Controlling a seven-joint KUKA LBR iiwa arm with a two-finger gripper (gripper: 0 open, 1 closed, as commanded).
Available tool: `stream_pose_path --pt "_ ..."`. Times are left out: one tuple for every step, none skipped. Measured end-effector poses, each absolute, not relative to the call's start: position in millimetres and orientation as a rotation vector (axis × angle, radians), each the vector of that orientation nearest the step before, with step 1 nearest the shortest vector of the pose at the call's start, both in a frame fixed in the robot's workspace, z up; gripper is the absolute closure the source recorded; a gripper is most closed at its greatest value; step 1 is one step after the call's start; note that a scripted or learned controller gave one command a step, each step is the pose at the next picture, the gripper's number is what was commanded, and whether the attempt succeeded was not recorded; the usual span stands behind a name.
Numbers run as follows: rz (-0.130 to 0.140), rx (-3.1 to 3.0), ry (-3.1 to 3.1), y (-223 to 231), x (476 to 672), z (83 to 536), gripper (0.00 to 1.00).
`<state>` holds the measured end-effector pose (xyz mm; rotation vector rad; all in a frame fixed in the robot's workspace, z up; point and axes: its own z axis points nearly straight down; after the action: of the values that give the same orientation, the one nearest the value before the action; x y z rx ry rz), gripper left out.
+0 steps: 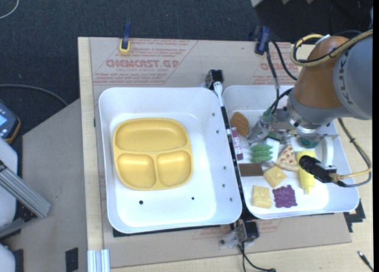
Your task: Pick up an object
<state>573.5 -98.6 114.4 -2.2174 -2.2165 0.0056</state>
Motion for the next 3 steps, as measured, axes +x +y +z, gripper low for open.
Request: stream_pose_path --pt "0.002 -2.221 -2.220 -98.4 573.7 83.8 0.00" --pt "-0.001 -2.224 -2.220 -98.3 574.2 95.2 1.00" --pt "-0.005 -2.227 -2.225 -107.5 570.4 147.4 1.00"
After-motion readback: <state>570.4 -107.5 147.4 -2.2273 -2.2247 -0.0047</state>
